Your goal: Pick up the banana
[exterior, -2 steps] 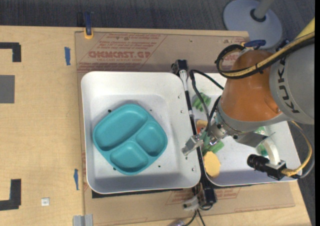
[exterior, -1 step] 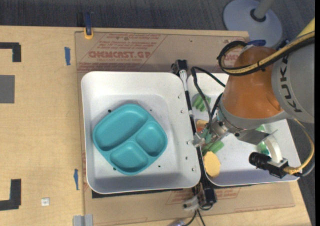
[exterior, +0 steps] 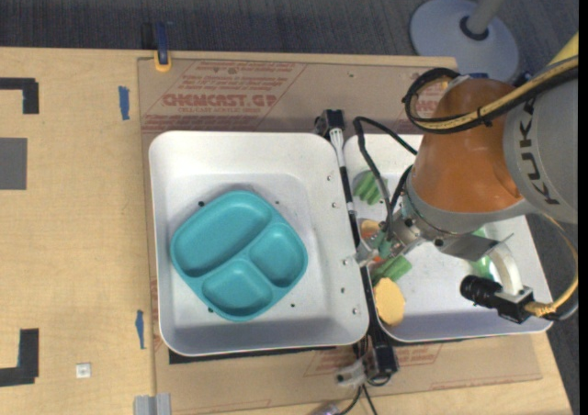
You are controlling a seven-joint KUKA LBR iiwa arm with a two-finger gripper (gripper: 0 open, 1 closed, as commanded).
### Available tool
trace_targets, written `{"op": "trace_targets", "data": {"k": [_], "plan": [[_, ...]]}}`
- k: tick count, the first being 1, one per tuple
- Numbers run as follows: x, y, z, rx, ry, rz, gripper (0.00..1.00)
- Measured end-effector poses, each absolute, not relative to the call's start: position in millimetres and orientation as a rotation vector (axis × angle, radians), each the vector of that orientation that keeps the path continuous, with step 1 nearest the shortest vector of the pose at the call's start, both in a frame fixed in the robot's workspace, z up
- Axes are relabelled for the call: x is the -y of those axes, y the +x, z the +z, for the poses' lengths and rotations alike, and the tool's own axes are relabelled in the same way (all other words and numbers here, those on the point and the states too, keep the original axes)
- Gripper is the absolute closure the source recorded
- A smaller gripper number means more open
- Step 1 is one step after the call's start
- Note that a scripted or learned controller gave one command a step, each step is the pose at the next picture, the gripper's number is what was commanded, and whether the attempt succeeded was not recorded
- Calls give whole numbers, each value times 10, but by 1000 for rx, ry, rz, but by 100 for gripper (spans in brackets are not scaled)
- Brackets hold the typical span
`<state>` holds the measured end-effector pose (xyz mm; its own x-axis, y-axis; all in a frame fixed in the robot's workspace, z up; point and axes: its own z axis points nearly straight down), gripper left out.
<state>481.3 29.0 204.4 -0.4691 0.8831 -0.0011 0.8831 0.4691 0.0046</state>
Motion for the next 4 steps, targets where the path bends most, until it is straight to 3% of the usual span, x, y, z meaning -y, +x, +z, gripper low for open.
{"op": "trace_targets", "data": {"k": [1, 2, 3, 4], "plan": [[520, 4801, 2368, -2934, 1111, 1, 100], [517, 4801, 2367, -2934, 1111, 2, 0], [-210, 4794, 1846, -3026, 847, 1, 0], [-212, 4806, 1948, -3022, 848, 4, 100]]}}
